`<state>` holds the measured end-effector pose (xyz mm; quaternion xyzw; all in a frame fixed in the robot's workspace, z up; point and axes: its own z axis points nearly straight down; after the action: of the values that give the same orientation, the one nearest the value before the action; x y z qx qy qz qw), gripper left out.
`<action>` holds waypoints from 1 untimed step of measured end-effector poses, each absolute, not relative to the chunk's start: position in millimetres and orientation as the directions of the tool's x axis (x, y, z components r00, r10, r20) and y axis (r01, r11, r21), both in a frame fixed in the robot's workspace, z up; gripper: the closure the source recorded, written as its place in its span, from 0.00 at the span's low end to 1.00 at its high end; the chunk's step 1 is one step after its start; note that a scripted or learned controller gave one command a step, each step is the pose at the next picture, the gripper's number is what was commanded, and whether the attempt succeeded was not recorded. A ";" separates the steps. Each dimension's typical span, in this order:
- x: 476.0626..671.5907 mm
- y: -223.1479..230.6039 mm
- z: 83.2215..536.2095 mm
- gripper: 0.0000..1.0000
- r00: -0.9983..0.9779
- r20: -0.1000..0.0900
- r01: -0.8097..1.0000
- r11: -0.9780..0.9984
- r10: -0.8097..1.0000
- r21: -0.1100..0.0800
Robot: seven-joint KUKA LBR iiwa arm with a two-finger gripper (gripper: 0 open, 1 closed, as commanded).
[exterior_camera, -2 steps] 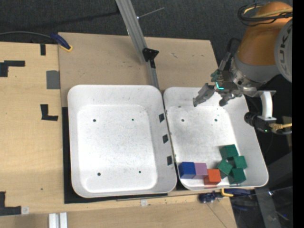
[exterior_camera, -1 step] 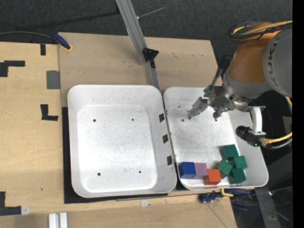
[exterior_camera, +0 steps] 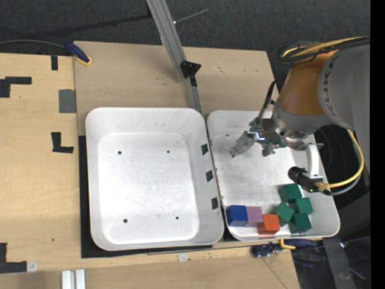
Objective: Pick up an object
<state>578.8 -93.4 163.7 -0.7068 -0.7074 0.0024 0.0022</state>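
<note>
Claw (exterior_camera: 254, 142) is seen spread wide with nothing held, hovering over bare floor of the right bin (exterior_camera: 252, 173). Blocks are clustered at the bin's near edge: blue cube (exterior_camera: 237, 215), purple cube (exterior_camera: 254, 214), orange cube (exterior_camera: 270, 223), green blocks (exterior_camera: 295, 206). The blue cube, at the row's end, is judged easiest; a vertical descent squarely over it is advised. Partial "KU" lettering is read on the arm (exterior_camera: 325, 83).

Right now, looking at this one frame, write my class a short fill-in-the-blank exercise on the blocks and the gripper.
1. All the blocks lie in the ____ bin.
2. The blue block touches the ____ block.
3. The gripper hovers over bare bin floor, ____ all the blocks.
4. Beside the orange block sits a cluster of ____ blocks.

Answers: right; purple; apart from; green
</note>
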 end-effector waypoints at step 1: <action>579.5 -102.2 113.7 0.00 0.000 -0.001 1.000 0.000 1.000 -0.007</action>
<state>579.5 -102.2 113.7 -0.7071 -0.7071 0.0025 0.0021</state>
